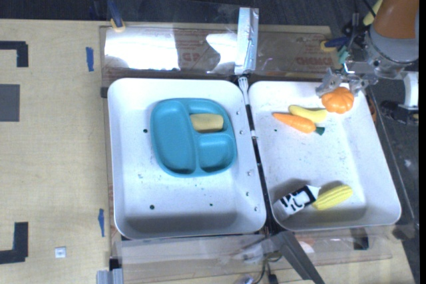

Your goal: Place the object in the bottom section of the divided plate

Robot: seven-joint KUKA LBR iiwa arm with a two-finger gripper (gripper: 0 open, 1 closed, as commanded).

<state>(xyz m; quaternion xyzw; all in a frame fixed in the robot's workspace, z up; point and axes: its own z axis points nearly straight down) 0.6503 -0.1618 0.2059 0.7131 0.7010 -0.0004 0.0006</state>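
Bench: pale wooden top (53,163), two white bins side by side, dark floor behind.
Object: which item the task means can't be told; candidates sit in the right bin (373,163), one item already on the plate.
Divided plate: blue (174,140), in the left bin (126,163), roughly centred; long section on its left, two smaller ones on its right.
On plate: yellow block (207,122) in the upper right section; lower right section and long section bare.
Orange fruit: round (338,100), upper right bin, directly under the gripper.
Gripper: (343,80) at far edge of right bin, over the orange fruit; jaw state can't be read, grasp not confirmed.
Arm: grey with orange band (398,16), enters from the right.
Carrot: (293,122) beside yellow banana-like piece (307,113), touching, left of the fruit.
Corn: yellow cob (332,196) near front wall, next to black-and-white tagged item (297,200).
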